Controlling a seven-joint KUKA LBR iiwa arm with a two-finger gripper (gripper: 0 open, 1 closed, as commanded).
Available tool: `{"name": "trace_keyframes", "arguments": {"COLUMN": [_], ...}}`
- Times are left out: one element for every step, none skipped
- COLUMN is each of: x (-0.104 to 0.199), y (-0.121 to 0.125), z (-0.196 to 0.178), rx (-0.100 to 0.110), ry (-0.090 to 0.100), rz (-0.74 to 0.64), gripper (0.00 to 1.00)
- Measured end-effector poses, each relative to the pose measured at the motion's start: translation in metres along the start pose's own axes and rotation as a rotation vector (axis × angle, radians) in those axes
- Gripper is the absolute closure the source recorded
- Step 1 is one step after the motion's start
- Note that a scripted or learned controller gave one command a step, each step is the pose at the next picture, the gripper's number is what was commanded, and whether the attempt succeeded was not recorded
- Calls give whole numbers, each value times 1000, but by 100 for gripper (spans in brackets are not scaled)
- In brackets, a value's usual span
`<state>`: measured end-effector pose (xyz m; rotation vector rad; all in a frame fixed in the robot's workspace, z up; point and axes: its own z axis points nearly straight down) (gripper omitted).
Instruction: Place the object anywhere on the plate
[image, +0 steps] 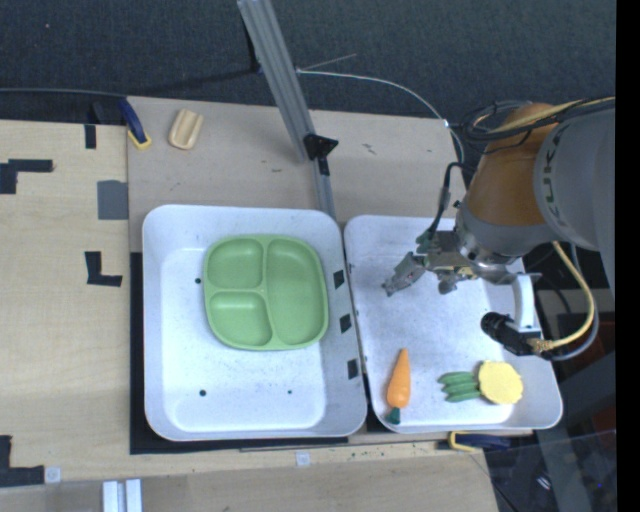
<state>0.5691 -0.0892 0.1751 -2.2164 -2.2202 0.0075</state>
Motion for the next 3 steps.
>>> {"name": "trace_keyframes", "arguments": {"x": [-1,0,0], "y": [3,3,3], "z": [64,87,76], "rx": [2,-6,-5], "ry": [0,-1,0], "rz": [0,0,-1], "gripper": [0,0,100]}}
